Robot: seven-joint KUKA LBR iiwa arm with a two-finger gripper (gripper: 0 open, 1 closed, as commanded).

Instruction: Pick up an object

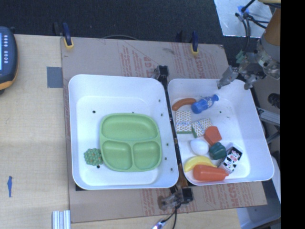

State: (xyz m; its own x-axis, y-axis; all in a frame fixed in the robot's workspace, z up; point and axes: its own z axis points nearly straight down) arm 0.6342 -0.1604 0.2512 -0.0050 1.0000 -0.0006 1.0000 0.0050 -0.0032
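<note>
The right bin (248, 109) holds several toy items: a brown sausage (183, 103), a blue bottle (204, 104), two patterned packets (192, 126), an orange-red block (213, 134), a white egg (199, 147), a dark teal piece (217, 151), a black-and-white carton (232, 159), a yellow banana (197, 162) and an orange-red vegetable (208, 173). My gripper (235, 83) hovers over the bin's far right corner, up and to the right of the blue bottle. It is open, with nothing between the fingers.
The left bin (86, 94) contains a green divided plate (129, 141) and a green broccoli piece (93, 156) beside it. Clamps (68, 36) pin the cardboard at the back. A blue-and-orange device (7, 56) lies at the far left edge.
</note>
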